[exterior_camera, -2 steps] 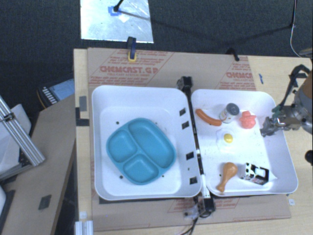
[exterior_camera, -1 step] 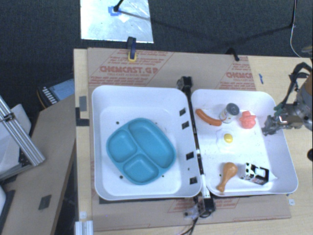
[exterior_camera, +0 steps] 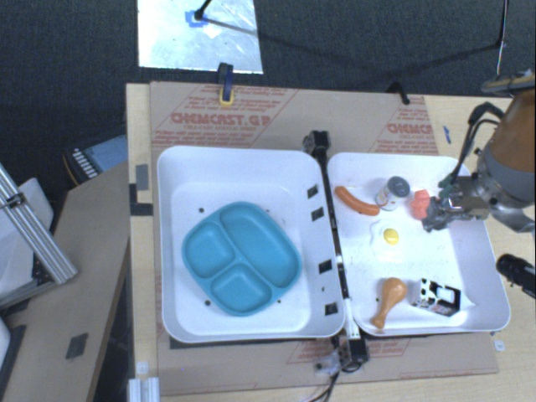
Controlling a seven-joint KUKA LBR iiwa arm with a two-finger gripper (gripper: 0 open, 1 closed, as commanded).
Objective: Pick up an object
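Gripper (exterior_camera: 437, 216) of a grey arm hangs low over the upper right part of the right bin (exterior_camera: 481, 262), its tip just beside a small red piece (exterior_camera: 420, 203); whether the gripper is spread or closed cannot be told from this slanted overhead view, and nothing can be seen held in it. The step in hand looks like the approach, with no object yet lifted. The red piece is the likeliest target, being nearest the tip. By that reading, the next move calls for centring over the piece, then a short drop and a firm close before lifting.

Crowding is the chief concern. A small grey-topped can (exterior_camera: 392, 193) lies just to the left of the red piece, and an orange sausage (exterior_camera: 357, 201) lies beyond it toward the divider. A yellow ball (exterior_camera: 391, 235) sits near the middle of the bin, apart from the tip. Farther down lie a tan drumstick-shaped toy (exterior_camera: 389, 297) and a black-and-white block (exterior_camera: 437, 296), both well clear.

The left bin (exterior_camera: 180, 182) holds a blue sectioned plate (exterior_camera: 241, 258), untouched. Both bins rest on a tabletop (exterior_camera: 276, 111) covered with printed cardboard.
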